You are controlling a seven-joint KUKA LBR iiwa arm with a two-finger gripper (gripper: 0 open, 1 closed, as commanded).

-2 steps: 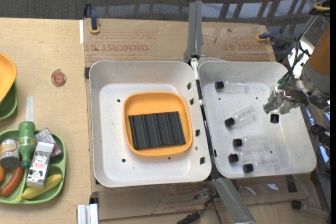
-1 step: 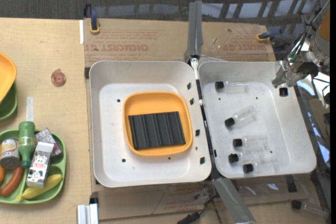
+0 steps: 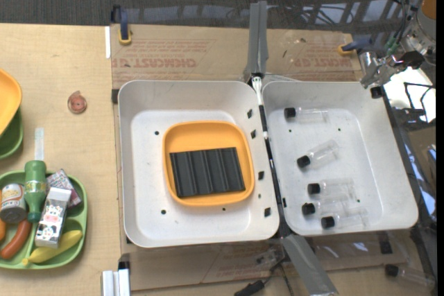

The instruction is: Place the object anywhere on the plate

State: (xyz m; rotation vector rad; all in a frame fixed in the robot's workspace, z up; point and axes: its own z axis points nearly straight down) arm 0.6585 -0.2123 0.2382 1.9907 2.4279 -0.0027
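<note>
Looking down on a bench with two shallow white bins side by side. Nearest, at the left front on the wooden table, a green tray [image 3: 69, 249] holds toy food and a small green bottle [image 3: 34, 187]. In the right bin [image 3: 388, 170] lie five clear vials with black caps [image 3: 326, 221], scattered and lying on their sides, none touching the plate. In the left bin [image 3: 139, 170] sits an orange plate [image 3: 208, 135] with a dark ribbed mat [image 3: 208, 172] on it. Farthest, at the upper right beyond the right bin's corner, the gripper [image 3: 378, 73] hangs above the bench; whether it is open or closed cannot be told, and nothing is seen in it.
</note>
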